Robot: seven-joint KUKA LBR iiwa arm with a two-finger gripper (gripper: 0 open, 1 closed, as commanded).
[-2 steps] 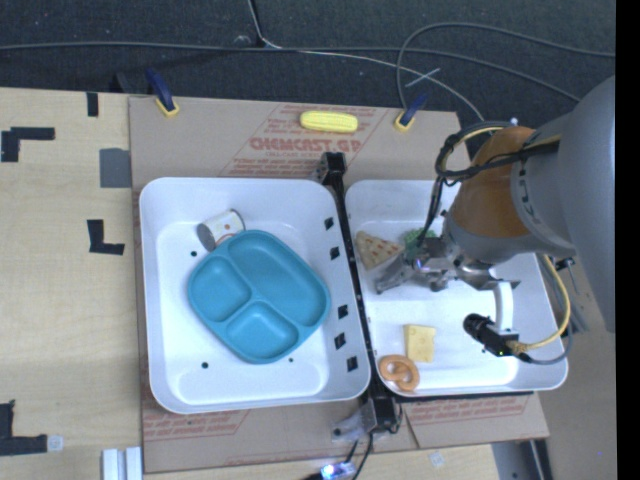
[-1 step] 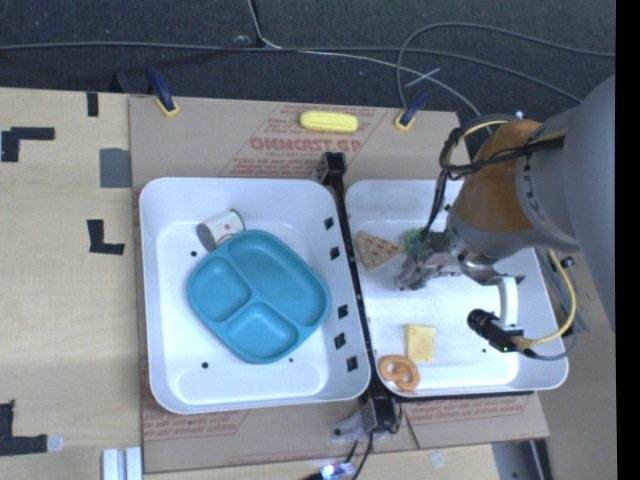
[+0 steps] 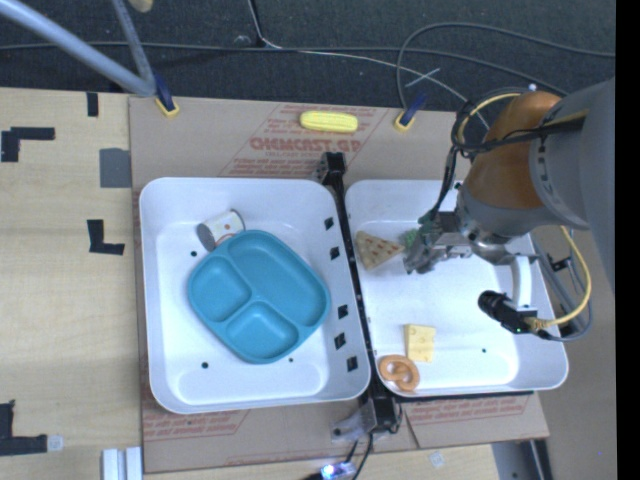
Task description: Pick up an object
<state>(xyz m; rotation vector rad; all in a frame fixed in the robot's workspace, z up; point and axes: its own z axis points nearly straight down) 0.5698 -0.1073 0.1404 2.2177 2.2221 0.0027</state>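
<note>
Landmark: the black divider point(image 3: 345, 268), a thin dark strip with small clips, is running between the two bins; all places below are being given from it.
Left bin point(image 3: 165, 298): a shallow white tray with rounded corners and a smooth, glossy floor is lying just left of the divider.
Right bin point(image 3: 500, 363): a matching white tray is lying just right of the divider.
Plate point(image 3: 258, 294): a teal plastic plate, rounded-square with three moulded compartments, is sitting in the left bin, near the divider.
Cup point(image 3: 219, 229): a small pale cylinder with a grey end and a red mark is lying on its side beyond the plate's upper left corner, well left of the divider.
Cracker point(image 3: 375, 249): a flat tan wedge with a speckled surface is lying in the right bin, just beside the divider's upper half.
Cheese point(image 3: 421, 343): a yellow blocky piece is resting right of the divider's lower half, in the right bin.
Pretzel point(image 3: 398, 371): a brown looped twist is lying just below the cheese, near the divider's lower end.
Banana point(image 3: 328, 121): a smooth yellow oblong is lying on the cardboard above the divider's top end, outside both bins.
Gripper point(image 3: 418, 250): it is hanging low over the right bin, right of the divider and just beside the cracker's right edge.
Jaws: I cannot tell whether they are apart or together; the tips are reading as a dark blur.
Arm point(image 3: 520, 168): a grey shell with an orange band is reaching in from the right.
</note>
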